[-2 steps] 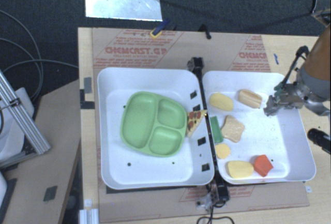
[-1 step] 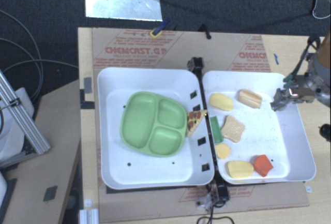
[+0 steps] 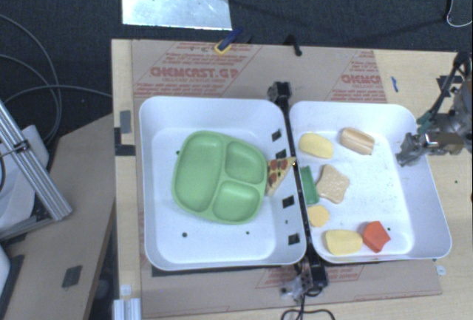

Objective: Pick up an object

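We see two bins side by side on the bench (image 3: 414,67). In the left bin (image 3: 159,126) a divided plate (image 3: 219,176) lies near the middle, a pizza slice (image 3: 277,173) touching its edge at three o'clock. In the right bin (image 3: 421,196), around the toast (image 3: 333,184): a potato-like piece (image 3: 315,145) at eleven o'clock, a bread roll (image 3: 357,140) at one, a flat stick (image 3: 308,185) at nine, a small round slice (image 3: 318,216) at seven, a rounded lump (image 3: 343,241) at six, and a block (image 3: 376,236) at five, just beside that lump.

Red "CHEMCAST GP" print, repeated, partly cut off, on the brown board (image 3: 222,63) under the bins
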Controlling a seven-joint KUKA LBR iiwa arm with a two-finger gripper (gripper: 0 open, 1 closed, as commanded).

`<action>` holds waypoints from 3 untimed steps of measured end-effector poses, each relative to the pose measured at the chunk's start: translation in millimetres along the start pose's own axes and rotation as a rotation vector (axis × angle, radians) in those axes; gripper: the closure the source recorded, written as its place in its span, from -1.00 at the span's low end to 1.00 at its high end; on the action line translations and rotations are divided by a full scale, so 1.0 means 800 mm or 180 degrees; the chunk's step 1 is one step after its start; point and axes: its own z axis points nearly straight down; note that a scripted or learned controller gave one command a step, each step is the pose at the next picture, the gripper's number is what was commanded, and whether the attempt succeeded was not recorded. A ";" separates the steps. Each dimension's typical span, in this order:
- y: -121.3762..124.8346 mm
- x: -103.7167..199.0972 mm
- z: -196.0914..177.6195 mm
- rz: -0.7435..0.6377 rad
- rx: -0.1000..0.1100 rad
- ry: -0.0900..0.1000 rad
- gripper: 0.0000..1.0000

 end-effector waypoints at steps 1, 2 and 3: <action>0.028 0.031 -0.015 -0.0008 0.0000 0.0001 1.00; 0.047 0.047 -0.034 -0.0006 0.0002 0.0001 1.00; 0.006 0.005 -0.047 0.0018 0.0006 -0.0003 1.00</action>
